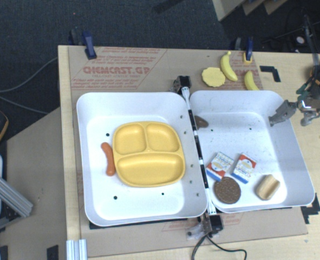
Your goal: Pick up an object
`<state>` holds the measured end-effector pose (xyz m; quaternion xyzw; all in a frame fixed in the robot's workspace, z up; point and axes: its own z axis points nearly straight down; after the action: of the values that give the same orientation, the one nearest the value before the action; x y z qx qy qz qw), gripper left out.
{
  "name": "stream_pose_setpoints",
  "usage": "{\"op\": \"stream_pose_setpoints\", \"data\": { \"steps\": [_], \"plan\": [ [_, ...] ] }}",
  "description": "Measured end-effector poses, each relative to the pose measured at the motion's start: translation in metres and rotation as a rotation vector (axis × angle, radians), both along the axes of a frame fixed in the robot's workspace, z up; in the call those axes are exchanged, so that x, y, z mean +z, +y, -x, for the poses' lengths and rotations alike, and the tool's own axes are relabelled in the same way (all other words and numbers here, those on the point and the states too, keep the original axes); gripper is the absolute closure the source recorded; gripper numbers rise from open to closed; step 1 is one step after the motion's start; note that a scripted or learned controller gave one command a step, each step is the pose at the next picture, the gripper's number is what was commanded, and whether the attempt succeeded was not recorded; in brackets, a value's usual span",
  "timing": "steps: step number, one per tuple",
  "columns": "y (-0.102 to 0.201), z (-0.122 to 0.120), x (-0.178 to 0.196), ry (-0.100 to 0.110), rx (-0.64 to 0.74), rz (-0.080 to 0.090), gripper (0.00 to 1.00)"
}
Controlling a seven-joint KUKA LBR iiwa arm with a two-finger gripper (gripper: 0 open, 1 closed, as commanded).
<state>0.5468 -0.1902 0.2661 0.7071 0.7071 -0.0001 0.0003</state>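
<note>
The right bin [289, 145] holds two small white cartons with red and blue print [220, 163] [244, 167], a round brown patty [227, 190] and a tan bread roll [267, 187], all near its front. A small brown piece [201, 122] lies by its left wall. My gripper [288, 122] hangs over the bin's back right corner, at the view's right edge. It is open, its grey fingers [281, 112] spread with nothing between them. The cartons and roll lie well in front of it and to its left.
The left bin [95, 199] carries a yellow divided plate [147, 153] and an orange sausage [109, 158] beside it. On the bench behind the right bin lie two bananas [229, 66] [250, 80] and a yellow disc [213, 77]. Blue clamps [87, 43] grip the bench's far edge.
</note>
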Motion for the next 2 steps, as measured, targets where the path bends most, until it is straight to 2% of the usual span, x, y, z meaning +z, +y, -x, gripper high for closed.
{"op": "stream_pose_setpoints", "data": {
  "steps": [1, 2],
  "plan": [
    [0.037, 0.029, -0.131, 0.014, 0.000, -0.007, 0.00],
    [0.091, 0.040, -0.177, -0.018, -0.004, 0.014, 0.00]
  ]
}}
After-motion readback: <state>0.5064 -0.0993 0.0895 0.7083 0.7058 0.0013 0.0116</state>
